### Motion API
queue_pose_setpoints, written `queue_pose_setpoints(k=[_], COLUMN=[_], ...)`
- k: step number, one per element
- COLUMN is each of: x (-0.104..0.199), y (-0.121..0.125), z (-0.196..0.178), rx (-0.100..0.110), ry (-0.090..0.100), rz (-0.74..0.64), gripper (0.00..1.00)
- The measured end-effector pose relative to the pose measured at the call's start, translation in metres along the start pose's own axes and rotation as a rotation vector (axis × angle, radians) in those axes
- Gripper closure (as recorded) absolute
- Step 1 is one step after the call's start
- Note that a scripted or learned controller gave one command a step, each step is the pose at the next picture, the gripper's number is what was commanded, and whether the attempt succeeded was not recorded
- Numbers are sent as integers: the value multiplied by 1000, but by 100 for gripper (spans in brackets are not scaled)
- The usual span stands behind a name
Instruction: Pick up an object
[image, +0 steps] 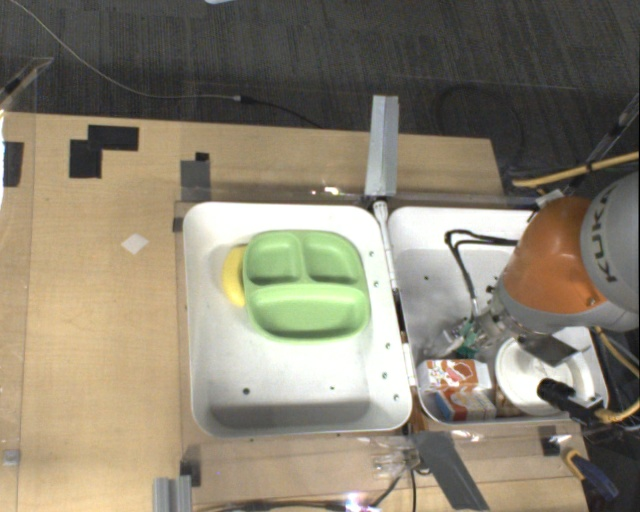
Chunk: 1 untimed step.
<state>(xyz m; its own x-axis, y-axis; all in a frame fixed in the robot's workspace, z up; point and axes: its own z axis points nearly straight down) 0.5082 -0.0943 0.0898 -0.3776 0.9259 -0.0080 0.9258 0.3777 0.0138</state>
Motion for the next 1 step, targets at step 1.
queue_pose_setpoints(k=[1], x=[-1], y=[3], z=[-12], rx=[-7], ry=[-4], rz=[0], gripper=[100])
